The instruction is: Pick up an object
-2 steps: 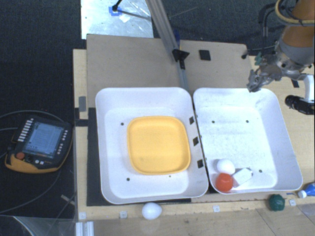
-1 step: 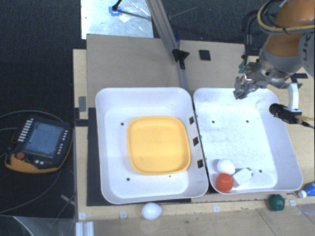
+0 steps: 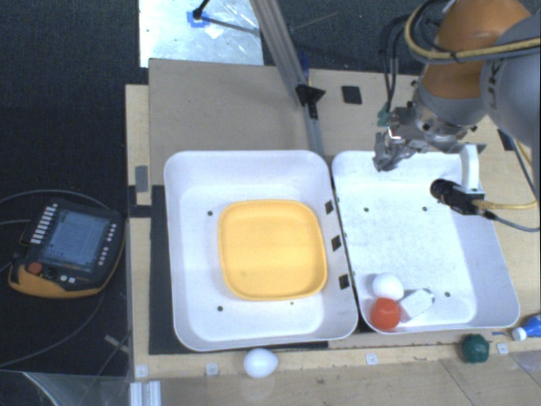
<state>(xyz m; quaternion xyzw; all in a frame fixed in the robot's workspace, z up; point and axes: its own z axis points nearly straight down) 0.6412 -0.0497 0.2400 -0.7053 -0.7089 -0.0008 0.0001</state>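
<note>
above right bin [image 3: 486, 252], hand [image 3: 387, 161]

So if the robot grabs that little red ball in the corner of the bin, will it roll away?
Probably, if nudged. The red ball looks round and smooth, so it could roll or slip from a pinch. It sits wedged beside a white ball and a white block in the right bin corner, which may hold it. It looks small, likely light.
</note>
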